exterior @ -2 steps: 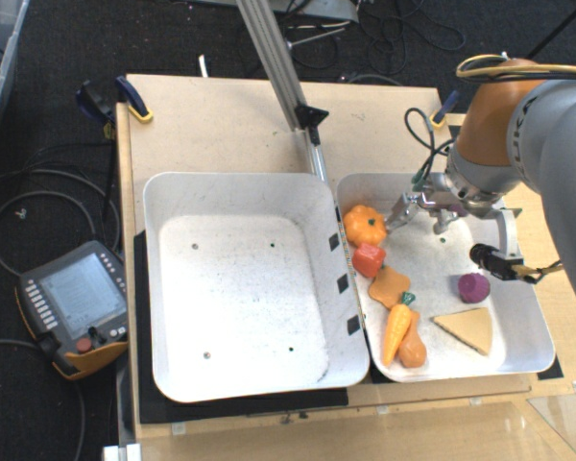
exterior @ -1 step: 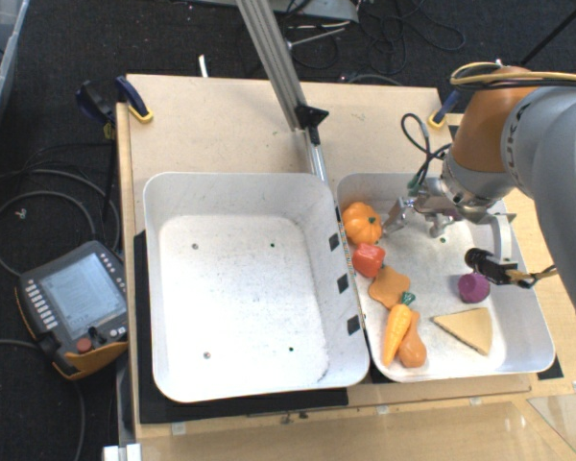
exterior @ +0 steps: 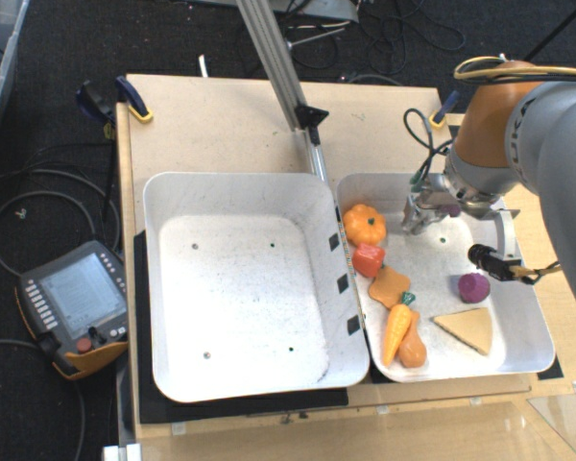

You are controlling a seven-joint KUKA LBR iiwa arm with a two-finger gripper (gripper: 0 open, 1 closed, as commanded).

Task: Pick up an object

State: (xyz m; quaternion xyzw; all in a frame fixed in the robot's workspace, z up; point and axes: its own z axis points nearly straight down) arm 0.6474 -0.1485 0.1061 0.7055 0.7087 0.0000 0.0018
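My hand (exterior: 420, 214) hangs over the back part of the right bin (exterior: 528, 339), near its far wall, with my grey arm and its orange band (exterior: 494, 113) coming in from the right above it. The tips point down toward the white floor of the bin, and I see nothing between them; how far apart they stand I cannot tell from this slant.

The things I could pick up all lie in that right bin. A small orange pumpkin (exterior: 365, 225) sits just to the left of my hand, close to the wall shared with the other bin. Just in front of it is a red piece (exterior: 368, 258), and touching that a flat orange-brown piece (exterior: 389, 286). Nearer the front lie a carrot (exterior: 396, 328) with a green top and, just beside it, another orange item (exterior: 414, 349). A purple round thing (exterior: 473, 286) rests toward the right side, and a tan wedge, like cheese (exterior: 468, 330), lies in front of it.

The left bin (exterior: 173, 200) stands beside it on the pale worktop (exterior: 230, 123). A teach pendant (exterior: 72, 301) lies on the dark floor to the left.
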